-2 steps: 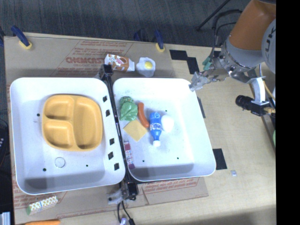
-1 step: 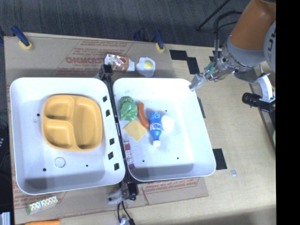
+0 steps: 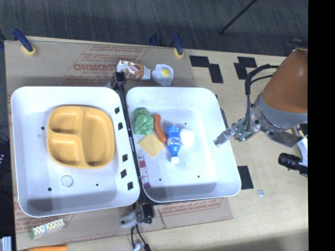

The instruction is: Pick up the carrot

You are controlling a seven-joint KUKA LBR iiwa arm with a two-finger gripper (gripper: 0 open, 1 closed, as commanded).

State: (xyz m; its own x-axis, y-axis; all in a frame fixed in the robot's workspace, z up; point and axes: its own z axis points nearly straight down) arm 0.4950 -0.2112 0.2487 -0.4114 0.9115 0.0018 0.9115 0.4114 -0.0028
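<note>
**Pincer off the bin, carrot hemmed in**

Your pincer (image 3: pixel 226 138) hangs outside the right bin (image 3: pixel 209 101); I cannot tell its state. The carrot (image 3: pixel 159 128) lies wedged between green vegetable (image 3: pixel 142 120) and blue bottle (image 3: pixel 173 143), touching the cheese (image 3: pixel 152 145): expect neighbours nudged or grabbed instead.

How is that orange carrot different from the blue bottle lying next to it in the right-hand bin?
The carrot is orange, thin and slightly curved; the blue bottle is thicker, with a white cap at its near end. The carrot lies against the green leafy toy, while the bottle lies beside the white egg. The carrot sits a little farther back in the bin than the bottle. Both lie flat in the right bin.
</note>
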